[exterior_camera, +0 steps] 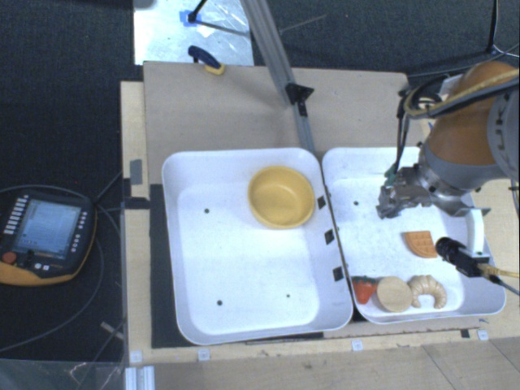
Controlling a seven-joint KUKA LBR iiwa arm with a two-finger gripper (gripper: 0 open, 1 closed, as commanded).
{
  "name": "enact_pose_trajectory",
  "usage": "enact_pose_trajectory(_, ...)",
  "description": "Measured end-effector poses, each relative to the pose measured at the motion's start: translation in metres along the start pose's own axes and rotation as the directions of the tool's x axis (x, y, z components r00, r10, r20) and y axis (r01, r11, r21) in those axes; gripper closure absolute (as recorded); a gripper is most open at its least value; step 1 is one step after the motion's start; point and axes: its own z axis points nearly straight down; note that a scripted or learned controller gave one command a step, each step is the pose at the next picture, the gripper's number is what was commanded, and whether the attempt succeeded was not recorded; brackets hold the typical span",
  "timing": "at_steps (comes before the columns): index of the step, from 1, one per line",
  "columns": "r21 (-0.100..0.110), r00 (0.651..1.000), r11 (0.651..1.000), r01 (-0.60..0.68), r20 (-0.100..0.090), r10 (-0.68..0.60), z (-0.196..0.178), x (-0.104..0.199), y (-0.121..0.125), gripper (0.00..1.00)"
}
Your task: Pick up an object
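Observation:
A yellow bowl [281, 196] sits at the back right of the left bin [203, 299]. In the right bin [357, 234] lie an orange waffle-like piece [420, 243], a croissant [429, 290], a round tan disc [393, 294] and a small red item [365, 289] along the front. My gripper [395, 201] hangs over the middle of the right bin, left of and behind the waffle piece, with nothing visible in it.
A teach pendant [42, 236] lies on the floor to the left. A metal pole [276, 55] slants across the bench behind the bins. A black cable connector [455, 254] juts from the arm near the waffle piece.

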Motion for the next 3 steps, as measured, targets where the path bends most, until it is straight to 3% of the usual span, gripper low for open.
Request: enact_pose_trajectory(3, 0.001, 1.000, 1.000, 0.003, -0.001, -0.003, -0.020, 0.153, -0.051, 1.00)
